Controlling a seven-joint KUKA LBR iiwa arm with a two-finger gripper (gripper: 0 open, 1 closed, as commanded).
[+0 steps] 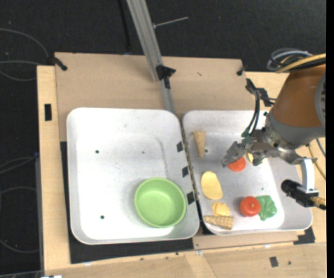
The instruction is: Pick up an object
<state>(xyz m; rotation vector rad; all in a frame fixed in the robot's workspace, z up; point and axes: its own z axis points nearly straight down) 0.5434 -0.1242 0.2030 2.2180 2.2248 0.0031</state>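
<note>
Red piece (pixel 237 165) just beneath hand (pixel 243 153)

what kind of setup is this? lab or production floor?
Most likely a lab grasping test bench, not production. Two shallow white bins sit on a plywood board, small plastic toy foods like a red tomato lie in the right bin, and loose cables trail on the dark floor.

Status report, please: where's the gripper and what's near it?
Gripper low in right bin, over small red piece. No hold confirmed. Cone, yellow piece close left.
</note>
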